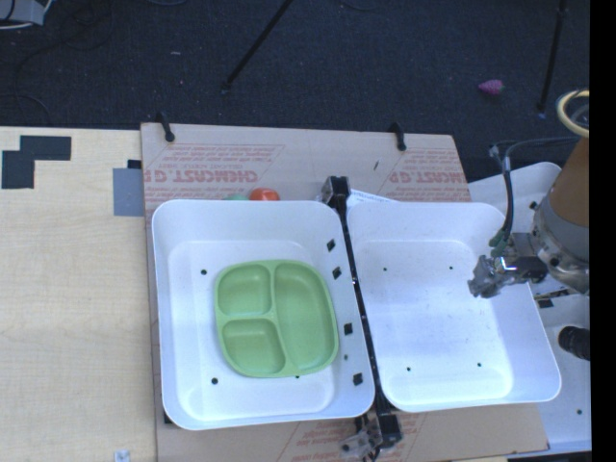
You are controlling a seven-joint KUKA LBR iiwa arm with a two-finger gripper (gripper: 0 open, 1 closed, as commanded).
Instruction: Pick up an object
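The green tray (276,318) lies flat in the left bin (183,248), accessible from above. The gripper (484,282) hovers over the right bin (539,373); its state cannot be determined.

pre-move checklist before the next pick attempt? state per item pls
1. Target present: light green three-compartment plastic tray lies flat in the left shallow white bin. ok.
2. End effector placement: over the right edge of the right shallow white bin, far from the tray. not ok.
3. Finger state: too small and blurred. cannot tell.
4. Holding anything: nothing seen at the end effector. ok.
5. Path to the tray: the black divider clips between the bins lie across it. cannot tell on clearance.
6. Small orange round object sits behind the left bin's rim, outside it. not ok as a target.
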